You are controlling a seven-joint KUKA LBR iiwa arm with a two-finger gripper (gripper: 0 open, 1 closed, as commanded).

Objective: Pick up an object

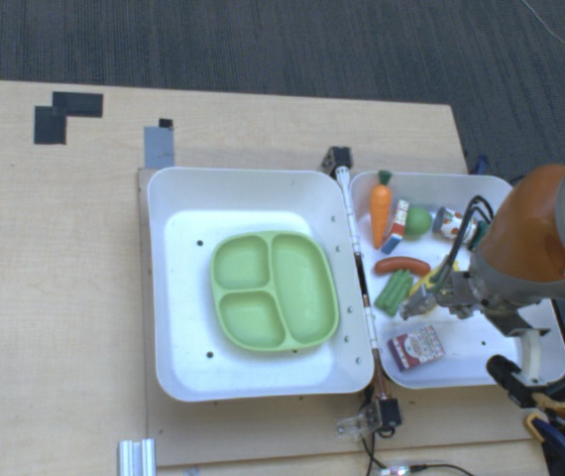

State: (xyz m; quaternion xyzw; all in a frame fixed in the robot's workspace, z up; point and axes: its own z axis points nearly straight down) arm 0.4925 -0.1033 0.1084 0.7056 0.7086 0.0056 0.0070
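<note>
We are looking down on a pale wooden table (pixel 55 296) that is sitting on dark grey carpet (pixel 263 28); a few dark patches are lying near its far left corner. Going left to right, the left bin (pixel 178 365) is holding a light green divided plate (pixel 275 291) with three compartments, lying flat near the bin's middle, its two smaller compartments toward the left and its long one toward the right.

Just beside it, the right bin (pixel 481 360) is holding the small things. At its far left corner an orange carrot (pixel 381 206) is lying with its long axis running near to far, green tip pointing away from us; a small red and white box (pixel 397 224) is touching its right side, and a green ball (pixel 417 221) is sitting just beside that. Nearer us a red sausage (pixel 401 265) is lying left to right; a green ridged vegetable (pixel 395 291) is lying just below it, slanting from near left to far right. A red and white packet (pixel 416 348) is lying flat near the bin's front, long axis slightly tilted.

The grey arm with its orange band (pixel 525 236) is hanging over the right half of this bin; the pincer (pixel 423 300) is sitting low beside the green ridged vegetable's right end, and we cannot tell how far it is parted or whether it is gripping anything.
</note>
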